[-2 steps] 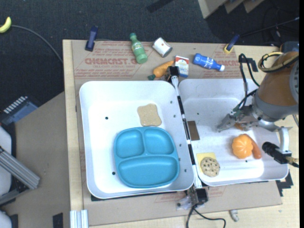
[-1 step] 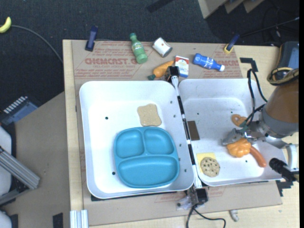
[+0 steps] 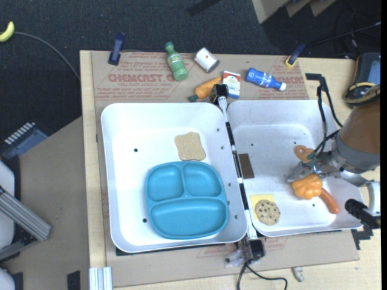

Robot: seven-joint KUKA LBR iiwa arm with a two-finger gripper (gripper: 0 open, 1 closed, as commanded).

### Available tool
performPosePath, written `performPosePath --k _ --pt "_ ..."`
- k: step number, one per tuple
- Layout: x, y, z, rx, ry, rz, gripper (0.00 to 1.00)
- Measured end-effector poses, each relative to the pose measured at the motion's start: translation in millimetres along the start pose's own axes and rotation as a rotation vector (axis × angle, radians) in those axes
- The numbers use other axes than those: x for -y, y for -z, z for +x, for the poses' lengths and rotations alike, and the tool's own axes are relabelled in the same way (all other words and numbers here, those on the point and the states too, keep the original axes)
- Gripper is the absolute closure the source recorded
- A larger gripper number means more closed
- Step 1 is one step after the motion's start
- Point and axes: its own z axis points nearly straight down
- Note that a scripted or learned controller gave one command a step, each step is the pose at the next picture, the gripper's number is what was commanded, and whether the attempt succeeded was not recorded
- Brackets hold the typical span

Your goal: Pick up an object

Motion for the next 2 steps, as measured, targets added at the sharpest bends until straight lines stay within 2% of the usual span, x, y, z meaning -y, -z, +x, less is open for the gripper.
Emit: performPosePath --k 1,2 --pt "-63.1 -9.4 81.1 -0.002 0.004 -0.002 1.00" --pt "-49.7 91.3 151.7 -0.002 0.004 -0.002 1.00"
